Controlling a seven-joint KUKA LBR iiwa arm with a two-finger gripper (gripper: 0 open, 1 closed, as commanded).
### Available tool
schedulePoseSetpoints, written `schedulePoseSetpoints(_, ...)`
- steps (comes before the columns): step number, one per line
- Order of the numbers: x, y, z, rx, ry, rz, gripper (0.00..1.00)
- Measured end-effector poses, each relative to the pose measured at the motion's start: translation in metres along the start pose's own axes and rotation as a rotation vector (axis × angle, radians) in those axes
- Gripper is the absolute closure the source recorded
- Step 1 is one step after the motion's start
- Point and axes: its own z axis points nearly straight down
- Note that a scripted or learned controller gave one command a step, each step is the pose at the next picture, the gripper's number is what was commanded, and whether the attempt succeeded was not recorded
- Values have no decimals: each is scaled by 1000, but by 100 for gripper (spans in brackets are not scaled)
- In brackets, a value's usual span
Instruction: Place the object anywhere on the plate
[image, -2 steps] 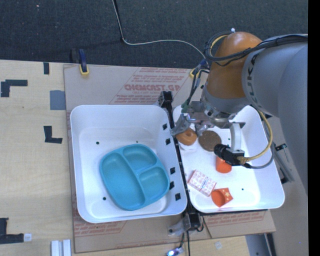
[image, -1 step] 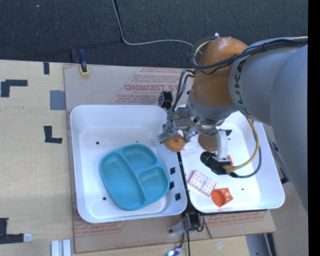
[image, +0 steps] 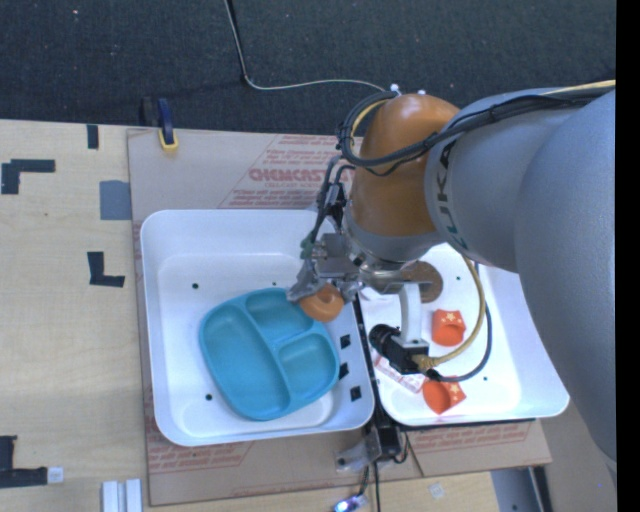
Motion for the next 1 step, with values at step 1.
schedulePoseSetpoints(1,-3,1,0,-1,-1,3,0)
